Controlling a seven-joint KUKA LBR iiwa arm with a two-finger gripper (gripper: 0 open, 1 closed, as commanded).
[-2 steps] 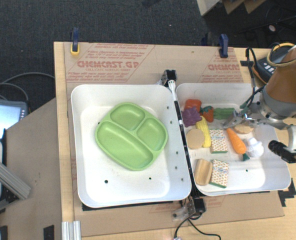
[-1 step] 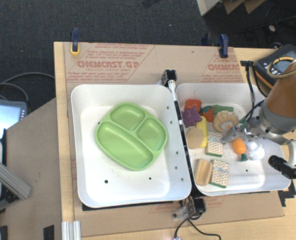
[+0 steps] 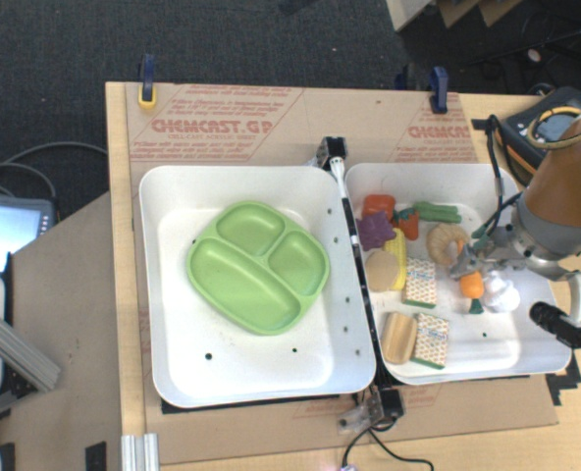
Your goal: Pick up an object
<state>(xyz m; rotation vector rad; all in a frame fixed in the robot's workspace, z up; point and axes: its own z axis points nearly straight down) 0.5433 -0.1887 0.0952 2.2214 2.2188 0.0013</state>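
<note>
Crowded together in the right-hand shallow white plastic bin (image 3: 536,361) lie many small things: a red-orange toy piece (image 3: 378,205), a purple toy cluster (image 3: 375,230), a green stick-like piece (image 3: 436,211), a tan ring-shaped toy (image 3: 448,242), a pale cream oval (image 3: 383,269), a yellow strip (image 3: 399,253), two patterned flat packets (image 3: 421,283) (image 3: 431,340) and a tan bread-like block (image 3: 399,336). The left-hand white bin (image 3: 173,351) carries a green divided plastic plate (image 3: 258,267). Both bins sit on the cardboard-topped bench (image 3: 222,116). The grey arm's claw (image 3: 479,271) reaches in from the right, low over the right bin, just beside a small orange ball (image 3: 472,285) and a white rounded object (image 3: 500,293); whether its fingers are apart or closed cannot be told, nor whether it grips anything.
</note>
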